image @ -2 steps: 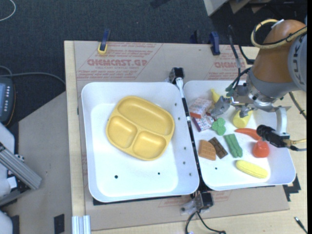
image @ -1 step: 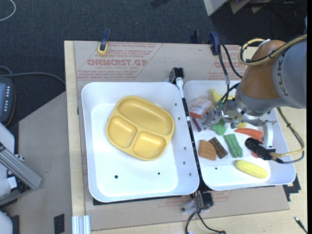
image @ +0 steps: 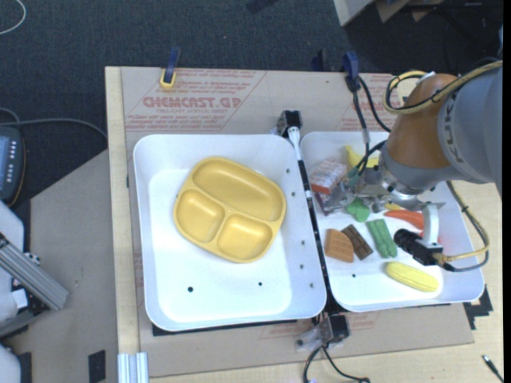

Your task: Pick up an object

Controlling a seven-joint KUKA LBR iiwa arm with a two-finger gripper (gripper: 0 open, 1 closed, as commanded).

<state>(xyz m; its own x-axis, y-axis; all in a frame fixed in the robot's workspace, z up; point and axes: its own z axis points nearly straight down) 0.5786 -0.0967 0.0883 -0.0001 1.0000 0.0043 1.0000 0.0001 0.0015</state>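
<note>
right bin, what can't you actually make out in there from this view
- Tool in the camera view: the grey arm above covers it, so its grip is unclear.
- Things under the tool near the green piece: partly covered, jumbled and too small to name.
- Right bin, far right side: partly covered by the arm and its cables.
- Brown pieces: too small to identify.

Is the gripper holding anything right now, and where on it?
Cannot be told: the gripper is low among the toy food in the right bin, hiding any hold.
</note>
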